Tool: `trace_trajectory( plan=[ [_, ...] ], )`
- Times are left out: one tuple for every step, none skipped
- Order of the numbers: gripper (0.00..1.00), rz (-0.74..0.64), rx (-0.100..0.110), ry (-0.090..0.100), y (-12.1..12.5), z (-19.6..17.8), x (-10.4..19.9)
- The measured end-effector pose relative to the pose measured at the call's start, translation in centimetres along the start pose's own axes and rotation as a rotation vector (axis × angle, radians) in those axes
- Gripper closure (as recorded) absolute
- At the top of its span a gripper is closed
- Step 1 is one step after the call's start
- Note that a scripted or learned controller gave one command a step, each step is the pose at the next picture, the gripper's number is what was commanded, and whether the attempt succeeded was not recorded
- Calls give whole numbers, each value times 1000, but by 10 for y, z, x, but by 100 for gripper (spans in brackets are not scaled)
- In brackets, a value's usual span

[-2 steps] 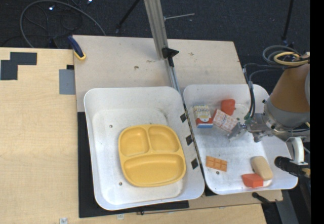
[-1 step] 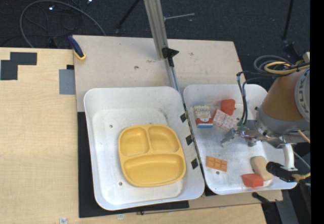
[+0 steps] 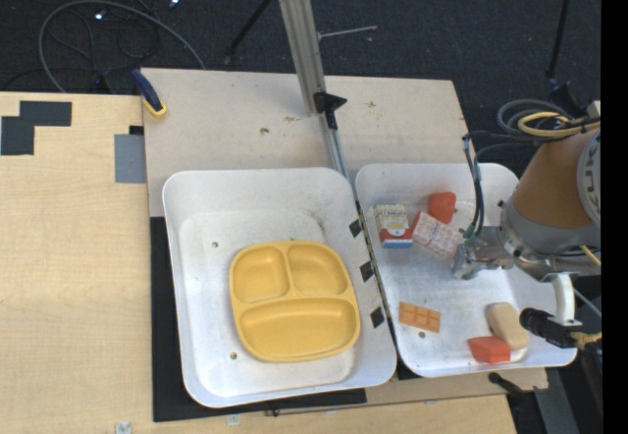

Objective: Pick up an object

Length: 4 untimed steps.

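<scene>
Item: gripper (image 3: 469, 260), low in the right bin (image 3: 446, 353); whether it is wide, narrow or holding anything I cannot tell. Just beside it, toward the left bin: wrapped packet (image 3: 435, 234), small carton (image 3: 394, 224), red block (image 3: 443, 205). Nearer the camera: cracker (image 3: 420, 317), tan roll (image 3: 508, 326), red piece (image 3: 490, 350). Risk, my judgement: the clustered packet and carton may get nudged aside, and I close on nothing.

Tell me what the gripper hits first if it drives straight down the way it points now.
Probably bare floor of the right bin: the gripper hangs just right of the clear wrapped packet. Height is unclear, so it might graze the packet.
</scene>
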<state>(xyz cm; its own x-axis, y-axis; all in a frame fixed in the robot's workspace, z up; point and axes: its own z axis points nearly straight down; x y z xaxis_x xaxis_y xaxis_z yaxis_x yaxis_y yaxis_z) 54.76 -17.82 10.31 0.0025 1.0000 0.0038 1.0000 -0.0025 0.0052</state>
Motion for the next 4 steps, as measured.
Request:
trace_trajectory(
  plan=[
    [100,-4,5,-4,4,-43,3],
    [100,-4,2,-5,5,-106,1],
    [100,-4,4,-5,4,-149,-4],
    [100,-5,2,-5,5,-192,-5]
  ],
)
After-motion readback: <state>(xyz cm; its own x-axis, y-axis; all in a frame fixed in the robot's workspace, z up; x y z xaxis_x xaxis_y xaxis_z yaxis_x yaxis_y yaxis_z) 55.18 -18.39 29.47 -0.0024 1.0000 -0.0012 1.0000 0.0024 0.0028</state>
